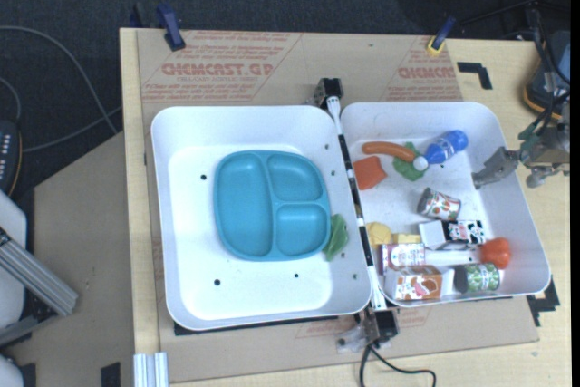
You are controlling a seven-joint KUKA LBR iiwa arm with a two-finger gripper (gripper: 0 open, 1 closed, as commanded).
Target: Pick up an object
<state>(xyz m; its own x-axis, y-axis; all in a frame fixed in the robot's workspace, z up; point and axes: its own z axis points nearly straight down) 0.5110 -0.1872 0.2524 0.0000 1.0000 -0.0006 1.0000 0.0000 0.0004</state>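
Turquoise plastic divided tray [270, 215] sits alone in the left white bin [181, 222], far off to the gripper's left, with a green leafy piece [337, 236] tucked against its near corner; my read is that this bin is the drop side, kept mostly bare. Moving right across the divider, the right white bin [521, 236] holds the pickable clutter: an orange wedge-shaped block [368, 171], a long orange carrot [390, 150] with green at its tip, and a blue plastic bottle with a white cap [443, 147] lying on its side, all to the gripper's left. A small printed can [440, 205] lies tilted just left of the gripper and nearer the camera; further toward the near wall sit a pale carton [404, 257], a green can [483, 277] and a red-orange round piece [496, 251], crowded together. Now the gripper [497, 166]: it hangs at the right side of that bin, grey fingers pointing left, nothing visible between them. How wide it stands, I cannot tell.
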